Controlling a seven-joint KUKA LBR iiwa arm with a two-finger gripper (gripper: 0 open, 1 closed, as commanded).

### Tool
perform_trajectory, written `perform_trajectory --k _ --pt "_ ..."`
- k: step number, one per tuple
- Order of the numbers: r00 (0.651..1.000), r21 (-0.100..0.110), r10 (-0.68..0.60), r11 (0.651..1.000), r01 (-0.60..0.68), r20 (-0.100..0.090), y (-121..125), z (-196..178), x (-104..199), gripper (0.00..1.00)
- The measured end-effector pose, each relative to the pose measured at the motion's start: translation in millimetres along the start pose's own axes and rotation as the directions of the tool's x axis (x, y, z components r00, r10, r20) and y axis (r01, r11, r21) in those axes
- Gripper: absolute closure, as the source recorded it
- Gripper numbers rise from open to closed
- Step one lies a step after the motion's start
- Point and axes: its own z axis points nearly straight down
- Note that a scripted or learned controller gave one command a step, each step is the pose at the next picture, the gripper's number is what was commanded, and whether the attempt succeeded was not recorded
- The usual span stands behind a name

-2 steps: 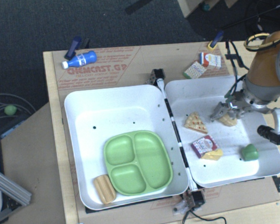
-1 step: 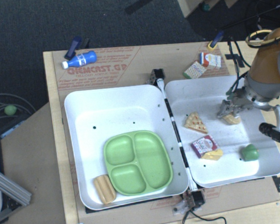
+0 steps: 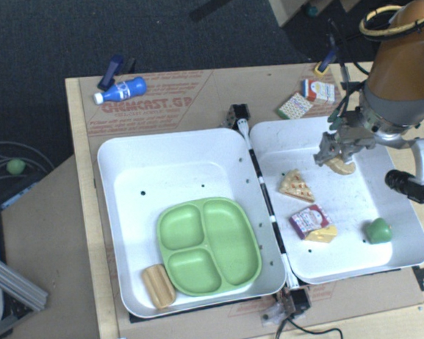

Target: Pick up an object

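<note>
Gripper (image 3: 336, 154) (finger state unclear) sits over a tan, rounded, bread-like piece (image 3: 341, 165) in the right bin (image 3: 404, 255).

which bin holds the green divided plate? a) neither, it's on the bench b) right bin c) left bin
c: the green plate lies in the left bin, beside a tan block; the right bin holds small food items and a green ball.

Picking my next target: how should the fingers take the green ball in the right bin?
Come straight down on the green ball and close across its middle. It is round, so any axis grips alike, but it sits near the right bin's right wall; set the fingers parallel to that wall for clearance.
</note>
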Motion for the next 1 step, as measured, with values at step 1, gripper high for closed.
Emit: perform_trajectory --k 1 --pt "1.000 0.005 0.000 1.000 0.000 -0.001 -37.8 -18.0 48.3 1.00"
